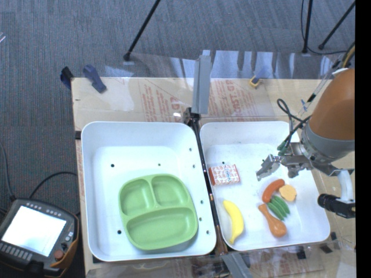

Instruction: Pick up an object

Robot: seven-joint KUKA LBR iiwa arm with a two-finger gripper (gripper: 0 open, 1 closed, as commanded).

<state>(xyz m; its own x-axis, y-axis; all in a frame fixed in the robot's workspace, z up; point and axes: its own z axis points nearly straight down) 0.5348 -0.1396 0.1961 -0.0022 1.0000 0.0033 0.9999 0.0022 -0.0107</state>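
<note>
The right bin (243, 133) holds a yellow banana (233, 220) near its front, a small red and white box (224, 174) by its left wall, and a cluster of toy food at the right: an orange carrot (272, 190), a green piece (279, 207), a small orange chunk (287, 193) and an orange drumstick shape (273, 222). My gripper (270, 166) hangs over the bin's middle, just up and left of the carrot, with nothing between its fingers. The fingers look spread apart.
The left bin (101, 138) carries a green divided plate (157, 211). A grey post (200, 86) stands behind the seam between the bins. A teach pendant (36, 231) lies off the bench at the lower left. Tripod legs (145, 22) cross the floor behind.
</note>
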